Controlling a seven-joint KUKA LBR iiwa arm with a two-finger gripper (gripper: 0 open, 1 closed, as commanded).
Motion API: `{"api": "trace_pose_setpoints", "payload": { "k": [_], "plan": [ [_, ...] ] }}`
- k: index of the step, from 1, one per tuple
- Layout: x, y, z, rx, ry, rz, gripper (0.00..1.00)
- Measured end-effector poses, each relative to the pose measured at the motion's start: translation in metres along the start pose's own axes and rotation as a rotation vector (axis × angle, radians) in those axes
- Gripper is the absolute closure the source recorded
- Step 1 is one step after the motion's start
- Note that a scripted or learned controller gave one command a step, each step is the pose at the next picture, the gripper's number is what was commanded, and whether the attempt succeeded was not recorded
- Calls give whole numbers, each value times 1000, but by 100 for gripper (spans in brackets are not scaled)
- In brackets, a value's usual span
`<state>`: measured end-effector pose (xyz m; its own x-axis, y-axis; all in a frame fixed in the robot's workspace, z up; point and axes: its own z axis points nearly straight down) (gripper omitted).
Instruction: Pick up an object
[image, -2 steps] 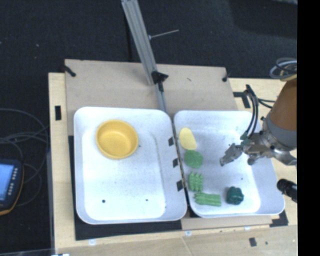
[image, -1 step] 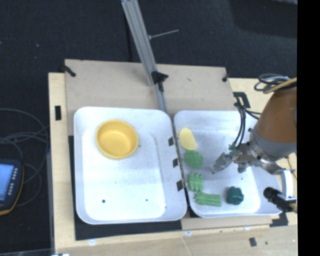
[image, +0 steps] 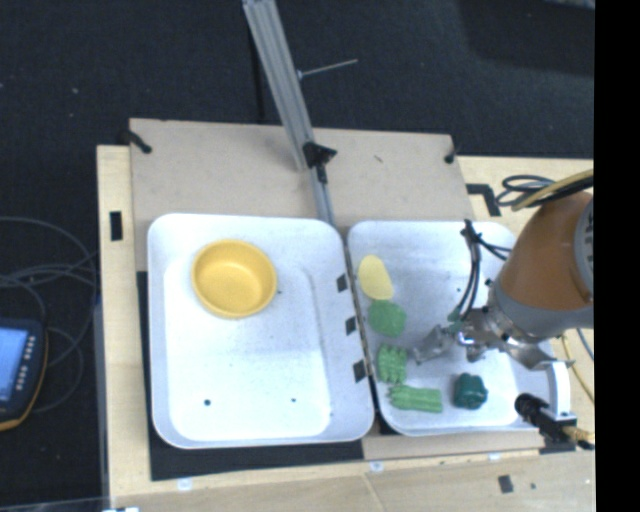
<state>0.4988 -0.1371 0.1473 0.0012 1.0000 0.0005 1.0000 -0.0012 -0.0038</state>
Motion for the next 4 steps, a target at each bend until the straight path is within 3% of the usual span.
{"api": "trace_pose_setpoints", "payload": {
  "k": [1, 2, 4],
  "plan": [
    [-1, 0, 47, -4, -1, -1, 0],
    [-1, 1, 35, -8, -1, 1, 100],
    [-13, 2, -58, -8, -1, -1, 100]
  ]
}}
